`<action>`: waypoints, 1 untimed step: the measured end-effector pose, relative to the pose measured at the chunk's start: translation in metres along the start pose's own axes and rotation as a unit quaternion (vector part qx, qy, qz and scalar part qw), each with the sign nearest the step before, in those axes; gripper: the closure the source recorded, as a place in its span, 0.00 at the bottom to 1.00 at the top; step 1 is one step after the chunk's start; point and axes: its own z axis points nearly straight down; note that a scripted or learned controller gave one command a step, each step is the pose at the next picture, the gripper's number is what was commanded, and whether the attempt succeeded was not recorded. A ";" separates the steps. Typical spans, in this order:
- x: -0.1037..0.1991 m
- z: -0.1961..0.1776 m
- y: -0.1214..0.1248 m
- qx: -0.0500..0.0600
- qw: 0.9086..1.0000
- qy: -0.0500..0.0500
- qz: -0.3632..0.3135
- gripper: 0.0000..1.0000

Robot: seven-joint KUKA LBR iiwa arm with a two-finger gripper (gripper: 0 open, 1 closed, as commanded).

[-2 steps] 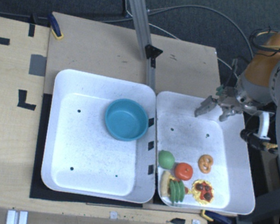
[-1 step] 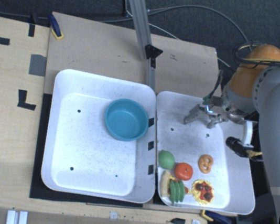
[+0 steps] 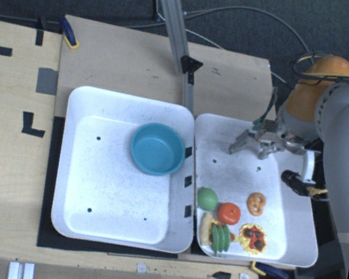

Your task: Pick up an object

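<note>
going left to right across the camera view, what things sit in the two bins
blue bowl in the left bin → green ball → tomato → pretzel, these three in the right bin. The gripper hangs over the right bin's far end. The items at the near edge overlap in order, so they are left out.

A metal pole [image 3: 176,33] slants over the tan bench [image 3: 121,60] — black tape marks [image 3: 30,124] lie at its left.
</note>
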 end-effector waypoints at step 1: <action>0.000 -0.011 0.000 0.000 1.000 0.000 0.000 1.00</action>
